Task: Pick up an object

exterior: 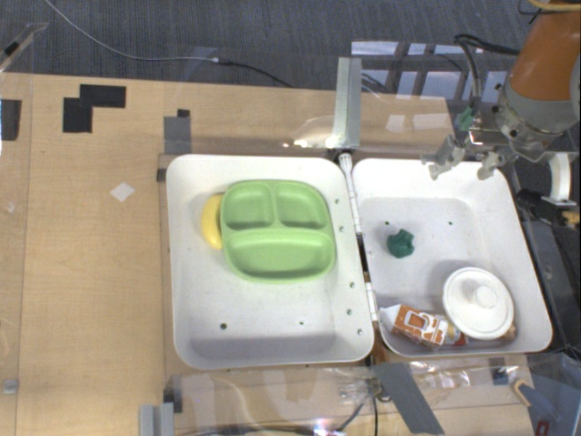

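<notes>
Holding green tray (pixel 276 230) left bin (pixel 263 334), white bowl (pixel 478 302) right bin (pixel 427 207), end effector (pixel 466 159) wide, empty.

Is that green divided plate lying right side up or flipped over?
Right side up. The green divided plate lies flat in the left bin, its three hollow compartments facing upward.

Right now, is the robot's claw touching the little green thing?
Apart. The camera view shows the gripper up at the right bin's far edge, with bare white floor between it and the green thing.
</notes>
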Tool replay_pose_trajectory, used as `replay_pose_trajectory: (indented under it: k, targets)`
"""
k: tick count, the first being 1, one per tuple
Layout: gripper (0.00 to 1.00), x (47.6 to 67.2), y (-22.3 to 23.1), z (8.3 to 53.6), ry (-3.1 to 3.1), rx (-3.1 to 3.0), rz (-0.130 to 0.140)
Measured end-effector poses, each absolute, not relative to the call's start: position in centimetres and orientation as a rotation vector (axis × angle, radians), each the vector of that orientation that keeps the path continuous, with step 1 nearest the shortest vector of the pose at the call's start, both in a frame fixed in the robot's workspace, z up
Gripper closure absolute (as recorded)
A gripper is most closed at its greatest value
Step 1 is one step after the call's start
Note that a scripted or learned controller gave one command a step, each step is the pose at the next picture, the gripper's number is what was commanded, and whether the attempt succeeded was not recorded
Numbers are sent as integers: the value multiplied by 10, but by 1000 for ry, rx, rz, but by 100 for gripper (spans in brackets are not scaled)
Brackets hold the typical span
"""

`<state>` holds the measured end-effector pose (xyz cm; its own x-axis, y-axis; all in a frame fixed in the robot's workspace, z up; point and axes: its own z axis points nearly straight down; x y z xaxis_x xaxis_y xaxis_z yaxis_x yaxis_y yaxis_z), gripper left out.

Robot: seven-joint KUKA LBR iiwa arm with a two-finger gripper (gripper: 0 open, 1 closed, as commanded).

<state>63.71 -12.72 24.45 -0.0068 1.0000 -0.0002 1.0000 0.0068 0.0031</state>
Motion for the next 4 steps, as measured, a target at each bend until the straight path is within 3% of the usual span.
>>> replay_pose_trajectory:
  k: [1,2,4]
  targets:
    - [0,609,-122,95,2067,2362,5]
    - [0,630,-84,109,2235,2203,4]
    - [0,577,-88,88,2303,2124,10]
